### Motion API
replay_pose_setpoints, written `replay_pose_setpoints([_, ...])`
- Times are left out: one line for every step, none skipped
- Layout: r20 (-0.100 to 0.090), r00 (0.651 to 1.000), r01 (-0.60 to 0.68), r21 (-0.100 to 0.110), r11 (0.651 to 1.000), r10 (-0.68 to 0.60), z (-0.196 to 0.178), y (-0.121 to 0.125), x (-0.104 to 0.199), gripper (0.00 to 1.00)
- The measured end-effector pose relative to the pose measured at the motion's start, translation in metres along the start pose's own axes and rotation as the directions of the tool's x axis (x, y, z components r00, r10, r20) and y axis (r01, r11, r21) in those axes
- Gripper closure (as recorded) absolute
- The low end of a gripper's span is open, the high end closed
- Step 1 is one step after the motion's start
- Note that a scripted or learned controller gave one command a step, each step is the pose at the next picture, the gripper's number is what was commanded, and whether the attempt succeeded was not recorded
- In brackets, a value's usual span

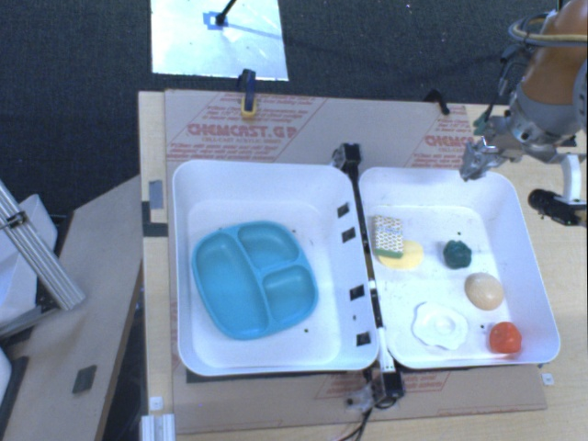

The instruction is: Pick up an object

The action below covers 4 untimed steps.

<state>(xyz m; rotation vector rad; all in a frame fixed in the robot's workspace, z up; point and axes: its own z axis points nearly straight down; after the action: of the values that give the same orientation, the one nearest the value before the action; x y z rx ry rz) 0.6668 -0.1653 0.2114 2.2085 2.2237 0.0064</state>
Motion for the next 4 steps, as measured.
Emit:
replay_pose_setpoints([0.000,1.000,-0.003,0.000,1.000,0.003,-0.047,-0.002,-0.006,1.00])
replay_pose_setpoints([-0.004,1.000,0.003,0.005,1.000,-0.003,-0.053,-0.008,0.049,1.00])
replay_pose_setpoints([-0.003,1.000,0.002,0.006,1.000,-0.002,-0.054,-0.015,0.096,1.00])
replay_pose_setpoints([-0.004,1.000,0.002,0.009,1.000,-0.002,-0.045,-0.037,0.149,1.00])
